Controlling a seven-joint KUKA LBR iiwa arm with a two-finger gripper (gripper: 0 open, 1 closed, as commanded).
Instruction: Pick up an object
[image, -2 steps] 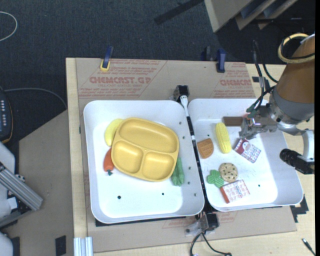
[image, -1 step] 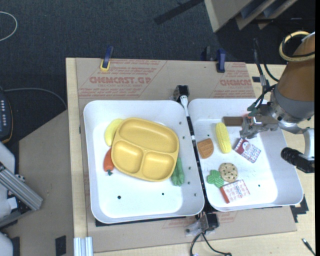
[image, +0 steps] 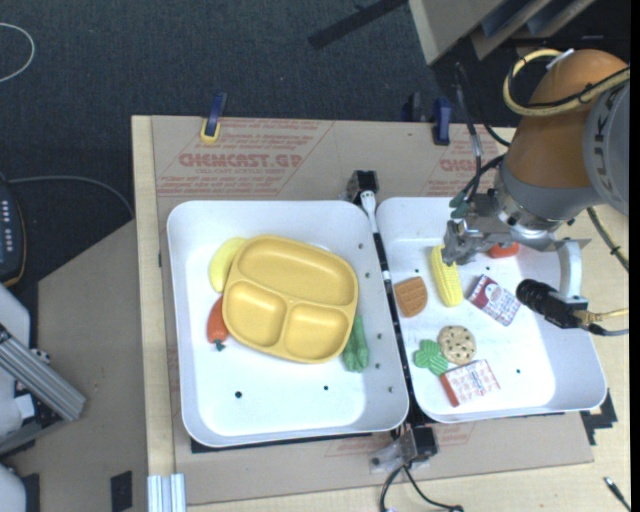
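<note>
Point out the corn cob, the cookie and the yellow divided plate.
corn cob (image: 447, 277): camera view, middle of the cob.
cookie (image: 458, 344): camera view, its face.
yellow divided plate (image: 258, 276): camera view, ridge between compartments.

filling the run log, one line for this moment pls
arm: over right bin | gripper: above corn | corn: lying in bin | pick: not yet

Orange toy (image: 216, 322) and green toy (image: 355, 350) half under yellow tray (image: 290, 296).
</note>
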